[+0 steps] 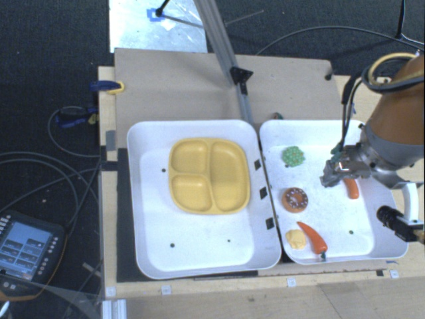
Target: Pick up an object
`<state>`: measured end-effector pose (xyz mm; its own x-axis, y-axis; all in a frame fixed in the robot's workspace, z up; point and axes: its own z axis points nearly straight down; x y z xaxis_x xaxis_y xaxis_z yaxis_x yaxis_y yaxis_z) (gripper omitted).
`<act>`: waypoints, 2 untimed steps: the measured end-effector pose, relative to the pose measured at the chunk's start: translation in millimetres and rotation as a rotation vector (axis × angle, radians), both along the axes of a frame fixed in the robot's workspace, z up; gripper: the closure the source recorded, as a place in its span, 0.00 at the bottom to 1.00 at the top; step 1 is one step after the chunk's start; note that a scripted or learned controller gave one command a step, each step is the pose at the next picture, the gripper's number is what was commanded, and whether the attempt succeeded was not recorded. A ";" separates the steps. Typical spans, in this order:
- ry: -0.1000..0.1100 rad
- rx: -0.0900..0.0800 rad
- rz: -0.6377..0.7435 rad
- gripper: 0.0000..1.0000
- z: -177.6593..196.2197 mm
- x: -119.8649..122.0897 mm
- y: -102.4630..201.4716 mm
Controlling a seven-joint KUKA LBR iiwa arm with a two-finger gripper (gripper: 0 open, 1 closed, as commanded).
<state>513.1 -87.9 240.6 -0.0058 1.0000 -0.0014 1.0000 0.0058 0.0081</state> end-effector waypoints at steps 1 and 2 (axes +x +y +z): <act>0.005 0.002 0.004 1.00 -11.7 35.2 43.1; 0.005 0.003 0.005 1.00 -19.5 73.9 87.9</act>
